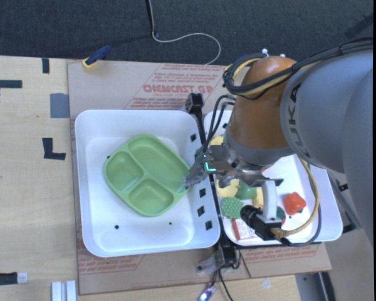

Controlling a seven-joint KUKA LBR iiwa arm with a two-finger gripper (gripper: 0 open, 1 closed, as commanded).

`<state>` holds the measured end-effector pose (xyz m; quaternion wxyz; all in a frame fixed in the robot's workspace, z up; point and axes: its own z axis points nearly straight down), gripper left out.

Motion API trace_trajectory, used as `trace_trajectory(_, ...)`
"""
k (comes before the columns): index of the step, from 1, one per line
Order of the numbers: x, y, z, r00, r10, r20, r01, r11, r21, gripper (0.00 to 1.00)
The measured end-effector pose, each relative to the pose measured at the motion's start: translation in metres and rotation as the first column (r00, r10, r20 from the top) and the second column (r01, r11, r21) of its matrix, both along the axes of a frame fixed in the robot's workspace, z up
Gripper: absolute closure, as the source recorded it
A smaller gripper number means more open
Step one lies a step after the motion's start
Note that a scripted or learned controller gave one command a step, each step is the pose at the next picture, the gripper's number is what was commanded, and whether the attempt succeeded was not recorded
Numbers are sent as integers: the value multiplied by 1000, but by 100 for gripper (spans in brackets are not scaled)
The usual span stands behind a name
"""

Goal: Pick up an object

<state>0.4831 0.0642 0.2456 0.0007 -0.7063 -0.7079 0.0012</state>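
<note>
- Green divided plate [147, 174] lies in the left bin [91, 137], tilted.
- Gripper [197, 177] sits at the plate's right rim; whether its fingers are clenched or released, I cannot tell.
- Right bin [323, 231] holds small toys.

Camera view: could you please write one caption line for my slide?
KUKA arm reaching over two white bins, its gripper at the edge of a green divided plate in the left bin.
</note>
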Motion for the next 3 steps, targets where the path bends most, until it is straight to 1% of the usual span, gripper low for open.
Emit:
trace_trajectory(1,0,1,10,1000,2,-2,-2,1000,0,100)
trace_trajectory(2,0,0,9,1000,2,-2,-2,1000,-1,0)
trace_trajectory(3,12,17,185,1000,4,20,-4,1000,5,0)
